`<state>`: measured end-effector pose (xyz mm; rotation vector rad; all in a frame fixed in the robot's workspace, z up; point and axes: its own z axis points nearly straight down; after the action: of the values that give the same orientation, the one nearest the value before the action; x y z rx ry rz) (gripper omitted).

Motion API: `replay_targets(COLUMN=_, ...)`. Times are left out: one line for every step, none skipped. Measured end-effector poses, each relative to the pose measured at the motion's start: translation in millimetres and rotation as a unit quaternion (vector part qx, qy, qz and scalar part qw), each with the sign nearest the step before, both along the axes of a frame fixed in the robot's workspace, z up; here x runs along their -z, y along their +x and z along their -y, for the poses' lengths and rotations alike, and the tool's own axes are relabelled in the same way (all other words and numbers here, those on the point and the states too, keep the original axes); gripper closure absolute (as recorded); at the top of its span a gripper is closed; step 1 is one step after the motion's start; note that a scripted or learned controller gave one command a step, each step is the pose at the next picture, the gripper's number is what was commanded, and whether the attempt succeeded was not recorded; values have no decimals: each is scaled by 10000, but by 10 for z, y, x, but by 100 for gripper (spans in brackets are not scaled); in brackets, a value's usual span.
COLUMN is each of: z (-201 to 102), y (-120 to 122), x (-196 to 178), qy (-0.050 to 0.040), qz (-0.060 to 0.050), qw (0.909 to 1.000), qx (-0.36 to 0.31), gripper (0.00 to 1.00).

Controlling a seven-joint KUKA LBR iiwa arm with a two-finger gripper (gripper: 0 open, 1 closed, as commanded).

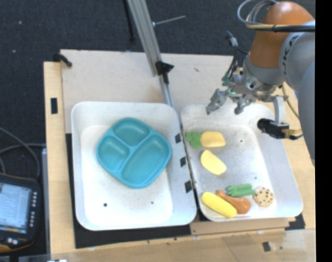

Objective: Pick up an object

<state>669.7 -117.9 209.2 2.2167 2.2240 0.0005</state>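
My end effector [227,102] hangs over the right bin's [275,162] 12 o'clock rim, fingers spread apart, nothing between them. Nearest pick candidate: the yellow corn piece [213,140] with its green husk end [194,140], near the bin's 10 o'clock corner, at about 7 o'clock from me. Its long axis runs 9 to 3, husk pointing to 9. For a clean grab I'd drop in over the yellow body and close across the short width, fingers lined up 12 to 6. The yellow slice [213,162] sits just beside it at 6, so I'd keep the lower finger out of that gap. The left bin [89,206] holds a blue divided plate [134,152].
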Motion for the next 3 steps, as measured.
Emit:
replay_targets(z=4, y=-1, x=-1, qy=-5, qz=-1, qw=10000, qx=-1, gripper=0)
replay_targets(z=42, y=-4, x=421, qy=-8, qz=-24, qw=10000, qx=14, gripper=0)
replay_targets(z=84, y=-66, x=861, qy=-8, qz=-27, qw=10000, qx=21, gripper=0)
